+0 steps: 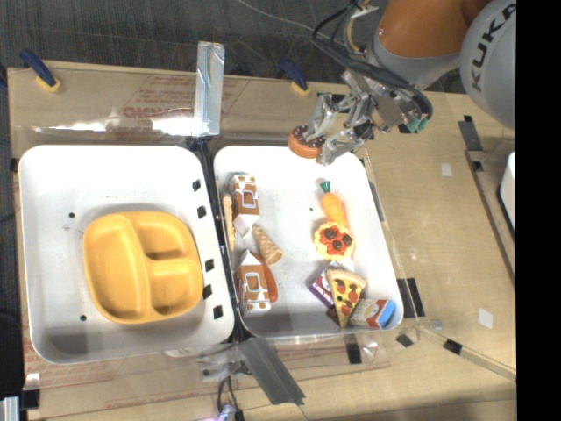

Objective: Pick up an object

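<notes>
The gripper (326,139) hangs over the right bin's (289,318) far edge, seemingly closed on a small, light, rigid donut (303,144), pinched by its rim.

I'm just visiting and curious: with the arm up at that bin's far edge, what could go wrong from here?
1. The gripper hangs over the far rim of the right bin beside a small orange-and-brown toy. That toy sits at the rim, so a nudge might tip it out.
2. The carrot, pizza slice and other toys lie close together; coming down among them could push neighbours aside instead of picking one.
</notes>
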### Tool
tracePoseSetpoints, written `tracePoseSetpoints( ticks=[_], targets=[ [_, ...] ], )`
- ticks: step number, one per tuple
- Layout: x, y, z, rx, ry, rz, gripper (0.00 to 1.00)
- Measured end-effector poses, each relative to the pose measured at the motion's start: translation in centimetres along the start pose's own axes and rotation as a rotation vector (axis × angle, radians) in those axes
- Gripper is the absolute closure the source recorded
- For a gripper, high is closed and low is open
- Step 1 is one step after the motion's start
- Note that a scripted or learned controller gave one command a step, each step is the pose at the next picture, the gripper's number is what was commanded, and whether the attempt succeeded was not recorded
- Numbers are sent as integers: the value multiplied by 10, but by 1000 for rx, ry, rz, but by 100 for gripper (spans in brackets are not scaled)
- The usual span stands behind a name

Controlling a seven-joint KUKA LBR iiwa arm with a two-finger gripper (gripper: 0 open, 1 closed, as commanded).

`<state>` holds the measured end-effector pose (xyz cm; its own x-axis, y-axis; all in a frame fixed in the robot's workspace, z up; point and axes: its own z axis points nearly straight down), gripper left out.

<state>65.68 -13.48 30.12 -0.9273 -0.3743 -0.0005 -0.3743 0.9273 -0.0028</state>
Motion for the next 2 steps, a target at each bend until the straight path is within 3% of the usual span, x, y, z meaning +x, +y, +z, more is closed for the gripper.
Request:
tracePoseSetpoints(
  ticks=[1,2],
  targets=[
    [34,-23,130,-7,5,-281,100],
    [28,-60,78,1,-4,48,100]
  ],
)
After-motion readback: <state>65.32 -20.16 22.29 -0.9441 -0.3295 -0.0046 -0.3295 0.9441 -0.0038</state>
